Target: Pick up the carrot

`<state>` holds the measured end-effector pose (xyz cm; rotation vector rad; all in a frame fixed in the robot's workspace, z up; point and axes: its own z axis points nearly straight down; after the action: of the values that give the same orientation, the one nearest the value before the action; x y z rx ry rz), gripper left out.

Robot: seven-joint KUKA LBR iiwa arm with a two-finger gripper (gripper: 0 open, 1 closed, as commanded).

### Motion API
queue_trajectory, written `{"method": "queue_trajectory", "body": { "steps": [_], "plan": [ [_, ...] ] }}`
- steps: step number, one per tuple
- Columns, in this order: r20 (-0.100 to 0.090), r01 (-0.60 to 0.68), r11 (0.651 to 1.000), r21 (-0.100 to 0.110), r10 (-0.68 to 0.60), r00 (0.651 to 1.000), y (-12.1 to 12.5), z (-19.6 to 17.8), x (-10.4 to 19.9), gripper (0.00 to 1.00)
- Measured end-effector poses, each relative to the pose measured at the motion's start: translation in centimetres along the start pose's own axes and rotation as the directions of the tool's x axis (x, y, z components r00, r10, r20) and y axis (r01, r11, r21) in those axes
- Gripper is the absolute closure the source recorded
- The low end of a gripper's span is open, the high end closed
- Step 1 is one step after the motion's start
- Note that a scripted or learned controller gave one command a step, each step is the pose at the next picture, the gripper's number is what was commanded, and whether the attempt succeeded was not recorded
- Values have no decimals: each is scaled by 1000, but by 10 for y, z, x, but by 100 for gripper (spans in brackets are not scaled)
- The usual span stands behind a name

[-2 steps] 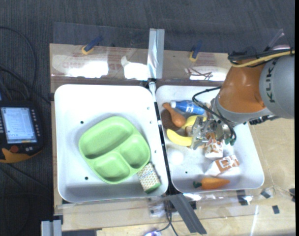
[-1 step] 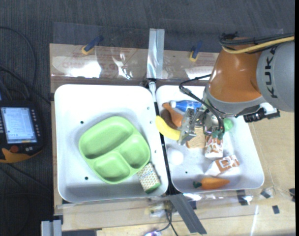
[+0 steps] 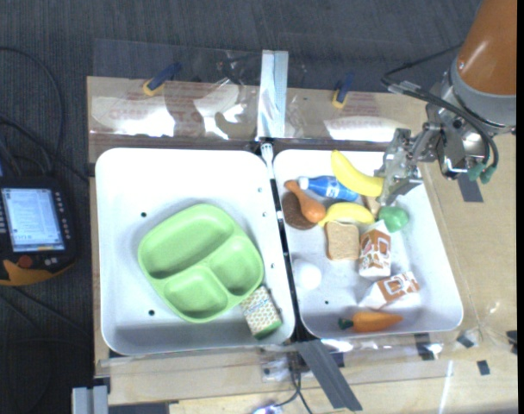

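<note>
The gripper (image 3: 393, 179) hangs over the far right part of the right bin (image 3: 447, 287), its fingers pointing down beside the upper banana (image 3: 357, 172); they look a little apart with nothing between them. Just below them lies a green round thing (image 3: 396, 218) (I cannot tell what it is), and a blue bottle (image 3: 321, 185) lies to the left of the banana. The carrot (image 3: 372, 322) is well apart from the jaws: it lies flat at the near edge of the same bin, toward its near right corner, just beside a small carton (image 3: 396, 288). The left bin (image 3: 124, 179) carries a green divided plate (image 3: 202, 261).
</note>
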<state>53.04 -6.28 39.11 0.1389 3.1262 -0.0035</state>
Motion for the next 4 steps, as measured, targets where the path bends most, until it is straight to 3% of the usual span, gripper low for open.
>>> {"method": "queue_trajectory", "body": {
  "steps": [1,2,3,4],
  "plan": [
    [-7,281,960,-3,-281,960,-42,-12,-24,100],
    [-6,263,965,0,-263,965,-136,-55,-42,100],
    [-15,477,879,-13,-477,879,-148,93,-71,100],
    [-10,277,961,-5,-277,961,-150,144,-105,100]
  ]
}}
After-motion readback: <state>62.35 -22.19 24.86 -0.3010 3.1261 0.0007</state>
